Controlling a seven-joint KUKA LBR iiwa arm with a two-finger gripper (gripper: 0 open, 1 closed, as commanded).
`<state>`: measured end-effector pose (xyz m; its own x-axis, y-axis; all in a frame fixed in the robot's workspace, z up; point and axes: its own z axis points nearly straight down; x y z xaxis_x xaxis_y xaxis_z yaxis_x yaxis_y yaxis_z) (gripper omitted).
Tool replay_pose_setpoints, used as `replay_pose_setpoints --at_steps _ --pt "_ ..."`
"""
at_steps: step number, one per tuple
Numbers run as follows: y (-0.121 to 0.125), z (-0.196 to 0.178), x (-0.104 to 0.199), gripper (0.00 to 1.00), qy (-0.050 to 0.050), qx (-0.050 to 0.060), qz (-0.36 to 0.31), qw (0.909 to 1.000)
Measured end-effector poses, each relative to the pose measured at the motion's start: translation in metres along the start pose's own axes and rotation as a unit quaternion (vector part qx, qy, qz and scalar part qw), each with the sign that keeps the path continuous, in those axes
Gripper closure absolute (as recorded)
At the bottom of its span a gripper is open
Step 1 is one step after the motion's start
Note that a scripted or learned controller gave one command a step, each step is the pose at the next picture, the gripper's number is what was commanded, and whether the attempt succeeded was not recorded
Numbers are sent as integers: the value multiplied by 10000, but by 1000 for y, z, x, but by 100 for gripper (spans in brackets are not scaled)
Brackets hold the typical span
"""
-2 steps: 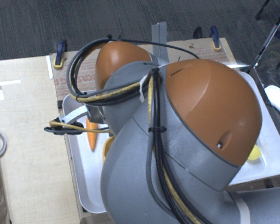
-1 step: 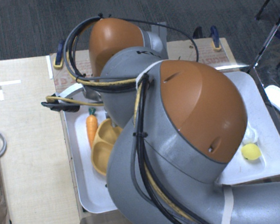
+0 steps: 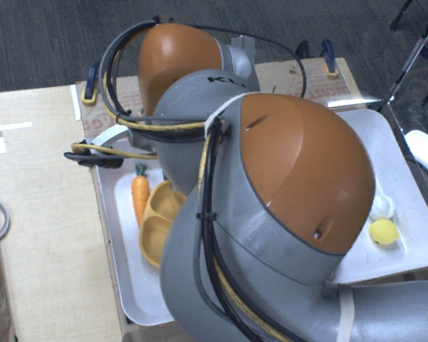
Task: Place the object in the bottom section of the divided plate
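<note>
Orange carrot [image 3: 140, 196]: one; yellow divided plate [image 3: 159, 227]: one; lemon [image 3: 384, 231]: one

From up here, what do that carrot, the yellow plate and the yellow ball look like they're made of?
The carrot looks like moulded plastic, a toy: even orange, smooth, with a stiff green top. The yellow plate, partly hidden by the arm, looks like matte plastic, with raised dividers in one flat colour. The yellow ball has a dull, even surface, perhaps plastic or foam; I cannot tell which.

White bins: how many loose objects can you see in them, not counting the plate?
2. A carrot lies in the left bin, beside the yellow divided plate. A yellow ball sits in the right bin, near its front right corner. The arm covers much of both bins, so more may be hidden.
</note>
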<state>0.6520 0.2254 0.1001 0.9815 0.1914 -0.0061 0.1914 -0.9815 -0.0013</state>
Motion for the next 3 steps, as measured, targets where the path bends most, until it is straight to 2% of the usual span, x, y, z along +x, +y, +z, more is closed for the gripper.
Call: replay_pose_setpoints --at_steps 1,2,3 --pt "-21 3 -73 100 105 4 -65 9999" --pt "-3 -151 -24 100 29 -15 -28 10000" --pt "0 -160 -24 100 20 -21 1 10000"
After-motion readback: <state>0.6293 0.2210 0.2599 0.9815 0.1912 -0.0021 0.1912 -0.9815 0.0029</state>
